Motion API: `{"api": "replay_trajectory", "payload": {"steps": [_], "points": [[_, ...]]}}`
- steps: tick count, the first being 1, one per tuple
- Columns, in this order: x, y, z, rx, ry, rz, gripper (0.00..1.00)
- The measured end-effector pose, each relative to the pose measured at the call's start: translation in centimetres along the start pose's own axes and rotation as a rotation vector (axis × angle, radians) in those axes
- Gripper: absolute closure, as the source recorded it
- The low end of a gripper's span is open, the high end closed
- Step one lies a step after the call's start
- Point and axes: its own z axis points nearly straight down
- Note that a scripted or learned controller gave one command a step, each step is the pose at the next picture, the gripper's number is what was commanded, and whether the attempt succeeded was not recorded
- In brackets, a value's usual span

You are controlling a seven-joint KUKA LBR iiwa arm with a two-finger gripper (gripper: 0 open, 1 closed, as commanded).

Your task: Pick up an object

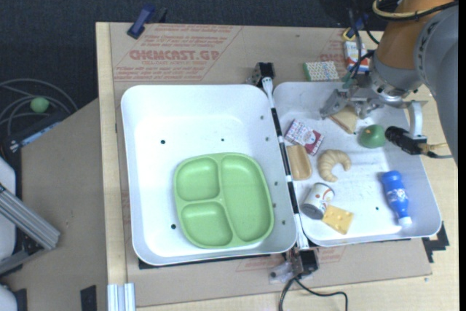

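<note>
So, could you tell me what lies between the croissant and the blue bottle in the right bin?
In the camera view, the stretch between the croissant and the blue bottle is bare white bin floor.

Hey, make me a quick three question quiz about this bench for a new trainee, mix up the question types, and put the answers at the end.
1. True or false: the green divided plate lies in the left bin.
2. Multiple choice: which item lies nearest the right bin's front right corner? A) croissant B) blue bottle C) green apple
3. Fill in: the gripper hovers over the ____ end of the right bin.

Key: 1 true; 2 B; 3 far.
</note>
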Motion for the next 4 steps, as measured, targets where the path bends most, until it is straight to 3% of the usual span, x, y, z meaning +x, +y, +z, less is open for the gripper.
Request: {"api": "replay_trajectory", "payload": {"steps": [1,2,3,4], "points": [[-1.5,-0.2,0.0,-0.001,-0.002,0.001,0.0],[1.0,0.0,0.0,0.0,0.0,0.0,0.0],[0.9,-0.1,-1.0,0.003,-0.002,0.0,1.0],[1.4,-7.1,-4.2,0.0,-0.001,0.002,1.0]]}}
